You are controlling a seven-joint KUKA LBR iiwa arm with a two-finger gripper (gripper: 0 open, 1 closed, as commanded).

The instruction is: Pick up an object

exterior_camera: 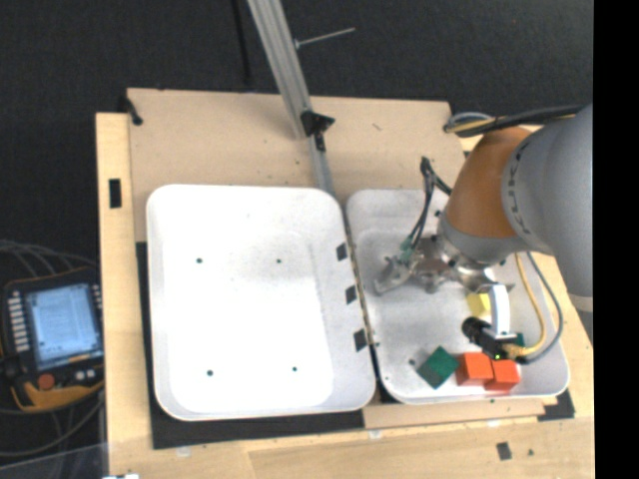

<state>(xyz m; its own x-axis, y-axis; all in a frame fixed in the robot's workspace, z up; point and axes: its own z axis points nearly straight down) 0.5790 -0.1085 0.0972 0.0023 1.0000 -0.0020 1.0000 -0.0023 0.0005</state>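
The green block lies in the right bin, close to its near edge, with the orange blocks just beside it toward the near right corner. All look small, stiff and light, probably easiest to pinch across two flat opposite faces. The pincer hangs over the bin's middle, apart from them. Whether it is released or clenched cannot be told.
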